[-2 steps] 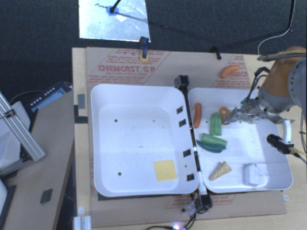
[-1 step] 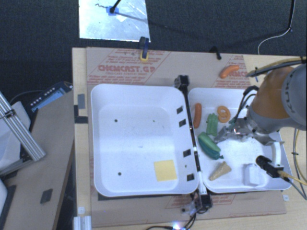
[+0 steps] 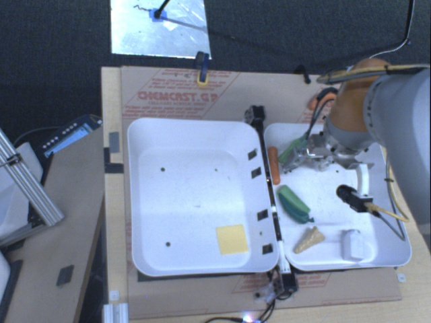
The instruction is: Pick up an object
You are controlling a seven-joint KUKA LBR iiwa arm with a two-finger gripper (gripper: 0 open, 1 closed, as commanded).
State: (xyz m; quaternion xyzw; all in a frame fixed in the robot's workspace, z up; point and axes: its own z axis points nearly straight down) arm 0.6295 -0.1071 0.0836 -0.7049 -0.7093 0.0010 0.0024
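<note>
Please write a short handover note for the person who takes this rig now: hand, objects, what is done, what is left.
Hand: low over the far end of the right bin, beside a pale green piece; grip cannot be told.
Also there: orange stick, green block, tan wedge, white block.
Left bin: yellow square.
Done: nothing seen lifted.
Left: grasp one object and raise it.

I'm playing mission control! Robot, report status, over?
Claw low in right bin, beside pale green piece. Dark green block, orange stick close by. Yellow square in left bin.
</note>
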